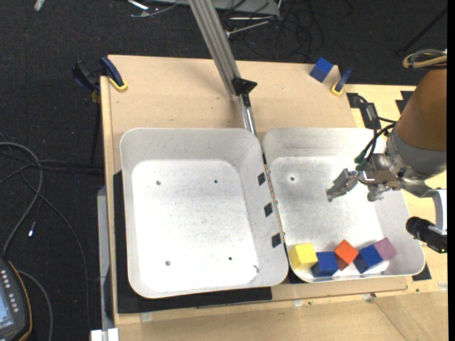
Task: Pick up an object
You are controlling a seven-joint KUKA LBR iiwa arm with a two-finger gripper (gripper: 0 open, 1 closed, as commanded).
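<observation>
My gripper [344, 184] hangs over the middle of the right bin [313, 144], and as far as this slanted view lets me judge, its fingers stand apart with nothing between them. So no pick is made yet. Below and nearer the camera from my fingertips, the blocks crowd the bin's front edge: yellow block [303, 254], blue block [325, 263], orange block [346, 252], another blue block [369, 258] and purple block [385, 248]. Descent, closing and lift all remain.
</observation>
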